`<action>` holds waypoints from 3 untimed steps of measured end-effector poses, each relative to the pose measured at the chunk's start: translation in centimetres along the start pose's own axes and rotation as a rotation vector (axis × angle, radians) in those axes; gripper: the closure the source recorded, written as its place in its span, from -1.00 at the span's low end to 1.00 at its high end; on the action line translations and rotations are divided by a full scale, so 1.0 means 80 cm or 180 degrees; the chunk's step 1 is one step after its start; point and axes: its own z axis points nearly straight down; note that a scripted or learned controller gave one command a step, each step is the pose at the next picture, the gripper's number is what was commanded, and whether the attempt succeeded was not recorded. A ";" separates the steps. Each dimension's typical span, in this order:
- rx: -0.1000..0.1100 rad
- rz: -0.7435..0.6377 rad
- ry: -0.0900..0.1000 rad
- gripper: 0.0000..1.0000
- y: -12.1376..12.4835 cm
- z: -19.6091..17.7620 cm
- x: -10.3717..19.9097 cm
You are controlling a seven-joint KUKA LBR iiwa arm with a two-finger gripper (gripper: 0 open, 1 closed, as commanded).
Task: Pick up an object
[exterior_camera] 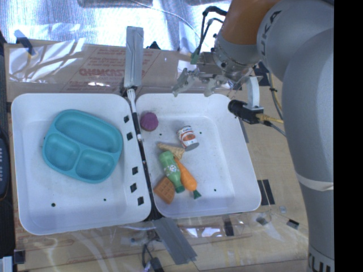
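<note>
Arm: the grey KUKA arm [309, 95] fills the right of the frame, its orange band [252, 7] at the upper right.
Pincer: the pincer [195, 86] hangs over the far rim of the right bin, at upper centre; its two fingers stand spread apart, one toward the left [180, 84] and one toward the right [214, 88], with nothing between them.
Right bin: the right bin [238, 174] sits at centre right and holds all the small things.
Purple ball: a purple ball [149, 120] lies in the upper left corner of that bin, near the divide between the bins.
Can: a small can [187, 136] with a white and red label lies on its side near the bin's middle, well apart from the pincer.
Cone: a tan cone [170, 148] lies just below and left of the can.
Green bottle: a green bottle [170, 171] lies below the cone, touching the carrot beside it.
Carrot: an orange carrot [187, 179] runs slantwise to the lower right, its green end lowest.
Cracker: a brown square cracker [164, 190] rests at the lower left of the cluster, touching the bottle.
Left bin: the left bin [34, 197] holds a teal divided plate [83, 145] with three compartments.
Counter: the counter [278, 169] shows past the right bin; printed cardboard [96, 67] lies behind the bins at upper left.
</note>
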 end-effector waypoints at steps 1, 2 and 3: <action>0.0027 0.0003 0.0006 -1.00 -0.072 0.178 -0.031; 0.0003 -0.0007 0.0004 -1.00 -0.080 0.221 -0.030; 0.0006 -0.0021 0.0003 1.00 -0.080 0.208 -0.031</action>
